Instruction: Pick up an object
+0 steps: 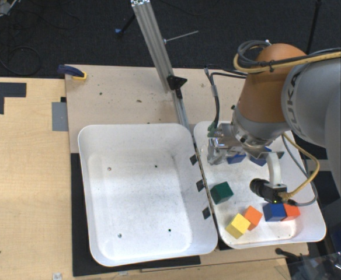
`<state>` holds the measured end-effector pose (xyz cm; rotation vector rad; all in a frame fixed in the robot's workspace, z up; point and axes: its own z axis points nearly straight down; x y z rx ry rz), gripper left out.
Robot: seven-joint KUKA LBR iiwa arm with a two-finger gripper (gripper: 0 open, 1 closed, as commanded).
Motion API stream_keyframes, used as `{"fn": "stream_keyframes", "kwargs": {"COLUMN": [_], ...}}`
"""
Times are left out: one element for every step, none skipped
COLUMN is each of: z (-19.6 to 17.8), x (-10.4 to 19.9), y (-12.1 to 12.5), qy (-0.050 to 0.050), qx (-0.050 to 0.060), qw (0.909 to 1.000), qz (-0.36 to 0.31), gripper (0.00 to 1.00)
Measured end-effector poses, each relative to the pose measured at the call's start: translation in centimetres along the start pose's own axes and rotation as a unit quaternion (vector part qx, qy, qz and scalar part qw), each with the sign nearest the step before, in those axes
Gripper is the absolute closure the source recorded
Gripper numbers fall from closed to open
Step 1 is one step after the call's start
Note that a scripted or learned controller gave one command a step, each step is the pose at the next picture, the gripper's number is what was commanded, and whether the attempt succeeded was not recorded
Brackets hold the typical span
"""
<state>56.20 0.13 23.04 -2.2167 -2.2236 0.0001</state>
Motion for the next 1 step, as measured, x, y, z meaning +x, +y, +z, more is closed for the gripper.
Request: {"fn": "stream_keyframes", "kwargs": {"z": [-0.65], "x": [5.55], "y": [1.94], "qy": [0.001], "qx": [0.000], "qw": [1.0000], "qz": [-0.001], "gripper": [1.00]}}
